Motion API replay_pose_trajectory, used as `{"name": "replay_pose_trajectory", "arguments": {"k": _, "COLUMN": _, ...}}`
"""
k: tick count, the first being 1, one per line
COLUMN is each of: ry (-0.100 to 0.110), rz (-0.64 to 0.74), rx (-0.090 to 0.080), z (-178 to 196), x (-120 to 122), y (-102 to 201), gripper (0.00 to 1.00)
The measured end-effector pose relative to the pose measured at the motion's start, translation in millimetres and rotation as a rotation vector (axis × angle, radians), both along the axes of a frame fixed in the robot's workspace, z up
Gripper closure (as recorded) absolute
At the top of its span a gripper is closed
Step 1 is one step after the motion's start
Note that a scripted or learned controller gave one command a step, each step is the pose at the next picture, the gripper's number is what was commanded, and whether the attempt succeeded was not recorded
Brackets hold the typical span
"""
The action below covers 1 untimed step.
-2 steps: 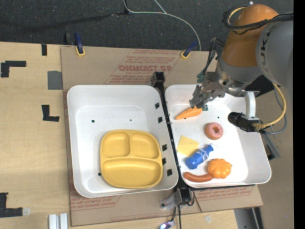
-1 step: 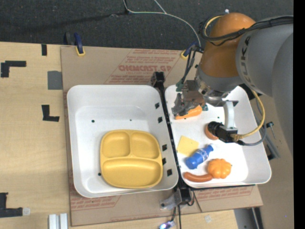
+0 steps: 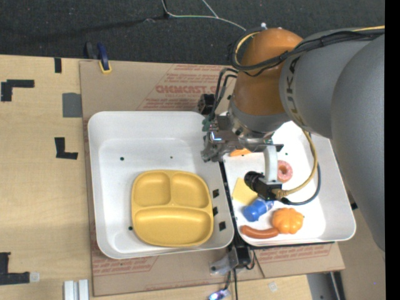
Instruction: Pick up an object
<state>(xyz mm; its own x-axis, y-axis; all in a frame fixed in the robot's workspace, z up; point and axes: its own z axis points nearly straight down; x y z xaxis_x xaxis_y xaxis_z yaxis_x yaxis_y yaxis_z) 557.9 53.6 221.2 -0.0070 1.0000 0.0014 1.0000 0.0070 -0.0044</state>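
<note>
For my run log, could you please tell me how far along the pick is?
Done: nothing lifted that I can see; the sausage, orange toy, blue toy and pink doughnut lie in the right bin. In hand: the gripper hangs low at that bin's far left corner. Left: grasping and raising one.

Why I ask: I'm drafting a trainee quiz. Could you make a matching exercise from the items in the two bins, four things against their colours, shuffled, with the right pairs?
Things:
1. divided plate, left bin
2. doughnut, right bin
3. sausage, right bin
4. pumpkin, right bin

Colours:
A. pink
B. orange
C. yellow
D. reddish brown

Pairs: 1-C, 2-A, 3-D, 4-B
</note>
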Motion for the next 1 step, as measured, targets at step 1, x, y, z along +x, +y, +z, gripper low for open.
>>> {"name": "replay_pose_trajectory", "arguments": {"k": 1, "ry": -0.001, "rz": 0.000, "rx": 0.000, "z": 8.1, "x": -17.9, "y": 43.5, "gripper": 1.00}}
